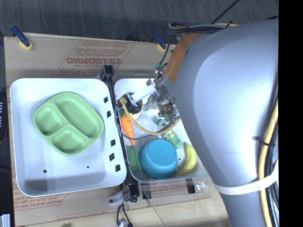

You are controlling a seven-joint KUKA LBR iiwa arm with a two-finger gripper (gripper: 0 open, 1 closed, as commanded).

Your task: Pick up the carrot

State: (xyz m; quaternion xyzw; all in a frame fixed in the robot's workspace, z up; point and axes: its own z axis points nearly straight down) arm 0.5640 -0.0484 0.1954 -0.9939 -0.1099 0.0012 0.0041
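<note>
Orange carrot (127,126) lying in the right bin (135,86) by its left wall, gripper (166,113) in the same bin, to the carrot's right and not touching it (too hard to see if it is spread or pressed together), blue bowl (158,158) near the carrot

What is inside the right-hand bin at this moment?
An orange carrot by its left wall, a blue bowl, a green piece and a yellow piece beside it. The arm covers the bin's right part.
</note>
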